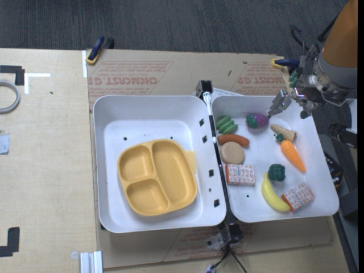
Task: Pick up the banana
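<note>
Yellow banana [274, 194] lay untouched in your right bin [318, 135]; gripper [291, 103], spread and holding nothing, hovered well apart, pickup all ahead.

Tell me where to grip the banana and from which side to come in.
Grip the banana across its mid-curve, coming straight down from above. It lies flat near the right bin's front edge, with the broccoli at its upper end and a red box touching its lower end, so only the middle looks free.

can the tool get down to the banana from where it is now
Probably yes. The banana lies uncovered near the right bin's front edge, but the broccoli and a small box crowd it. The tool hovers over the far edge.
</note>
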`<state>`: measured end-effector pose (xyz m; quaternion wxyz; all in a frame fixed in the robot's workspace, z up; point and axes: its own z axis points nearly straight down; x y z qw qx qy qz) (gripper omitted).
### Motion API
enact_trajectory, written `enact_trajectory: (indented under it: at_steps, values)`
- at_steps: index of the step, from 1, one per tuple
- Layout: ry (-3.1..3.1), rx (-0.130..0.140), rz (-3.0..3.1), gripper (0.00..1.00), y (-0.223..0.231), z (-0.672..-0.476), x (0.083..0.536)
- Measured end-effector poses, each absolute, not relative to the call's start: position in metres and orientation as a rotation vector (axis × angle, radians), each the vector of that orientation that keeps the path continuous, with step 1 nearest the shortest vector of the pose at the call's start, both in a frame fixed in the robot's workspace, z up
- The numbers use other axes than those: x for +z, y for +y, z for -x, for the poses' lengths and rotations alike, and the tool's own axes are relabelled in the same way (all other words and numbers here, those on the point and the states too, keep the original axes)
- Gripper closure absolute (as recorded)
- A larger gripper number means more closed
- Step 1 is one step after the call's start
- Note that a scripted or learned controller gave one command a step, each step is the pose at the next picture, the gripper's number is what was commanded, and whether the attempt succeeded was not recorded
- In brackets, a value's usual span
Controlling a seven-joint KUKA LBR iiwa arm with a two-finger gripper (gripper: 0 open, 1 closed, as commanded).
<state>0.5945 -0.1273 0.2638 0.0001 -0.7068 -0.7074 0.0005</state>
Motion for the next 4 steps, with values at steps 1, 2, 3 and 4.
enact_trajectory:
  at_steps: [1, 2, 3, 4]
  values:
    - [-2.396, 0.000, 2.032, 0.00, -0.153, -0.540, 0.141]
    - [-2.361, 0.000, 2.072, 0.00, -0.145, -0.478, 0.113]
    - [-2.360, -0.002, 2.077, 1.00, -0.145, -0.479, 0.123]
    - [-2.360, -0.002, 2.076, 0.00, -0.145, -0.479, 0.123]
